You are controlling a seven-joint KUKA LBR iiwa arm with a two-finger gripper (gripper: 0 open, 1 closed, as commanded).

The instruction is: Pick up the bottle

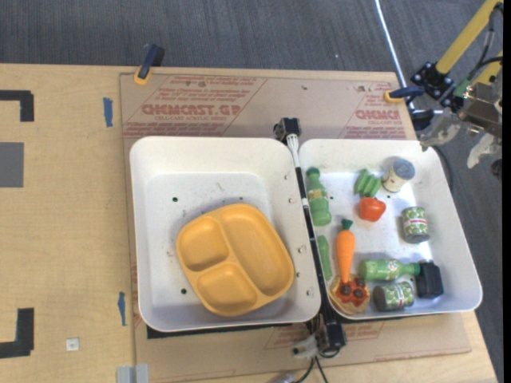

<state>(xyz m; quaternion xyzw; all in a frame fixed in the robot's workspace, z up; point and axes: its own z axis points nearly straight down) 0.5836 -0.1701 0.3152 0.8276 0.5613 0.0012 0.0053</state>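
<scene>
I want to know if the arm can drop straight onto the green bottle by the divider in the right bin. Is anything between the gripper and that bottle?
Nothing lies on top of the green bottle; it rests against the right bin's left wall. The gripper is at the bin's upper right corner. Along that line sit the green pepper, tomato and a small jar, all low.

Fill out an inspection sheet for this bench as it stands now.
Surface: cardboard-covered bench bearing a left bin and a right bin, side by side.
Job's things: green bottle lying along the right bin's left wall; a second green bottle lying near its front.
Clutter: yellow divided plate in the left bin; carrot, tomato, green pepper, two cans in the right bin.
Grippers: gripper above the right bin's far right corner, apart from everything in the bin.
Cables: white cable crossing the floor.
Surroundings: grey carpet.
</scene>
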